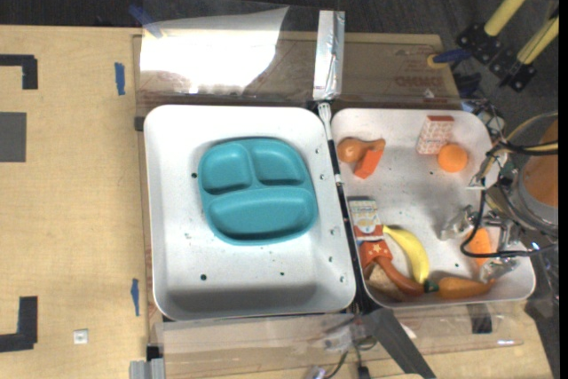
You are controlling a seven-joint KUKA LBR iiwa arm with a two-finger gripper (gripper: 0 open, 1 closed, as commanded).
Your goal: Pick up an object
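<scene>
No lettering can be read anywhere. The small packet (365, 216) and the pale carton (435, 134) carry print, too blurred to make out.

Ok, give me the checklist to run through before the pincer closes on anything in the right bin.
1. Pincer down inside right bin, near its right wall: ok.
2. Orange piece lies right at the pincer: ok.
3. That piece actually between the fingers: cannot tell.
4. Neighbours clear: carrot lies close below, banana farther left: ok.
5. Orange ball well clear, toward the far wall: ok.
6. Teal tray sits in left bin, out of the way: ok.
</scene>
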